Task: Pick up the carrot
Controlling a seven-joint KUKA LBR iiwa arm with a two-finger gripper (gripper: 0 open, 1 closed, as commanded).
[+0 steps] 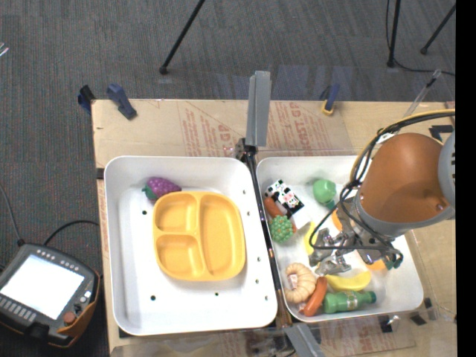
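The gripper (338,257) hangs low in the right bin (413,288), just above the carrot (316,297); whether its jaws are released or clenched I cannot tell.

Red printing across the cardboard sheet (216,129) covering the bench, along its far edge behind the two bins, upside down to the camera; large characters right of the grey upright post (259,110) resembling "OT" and "03", too faint to read for certain. Nothing legible elsewhere.
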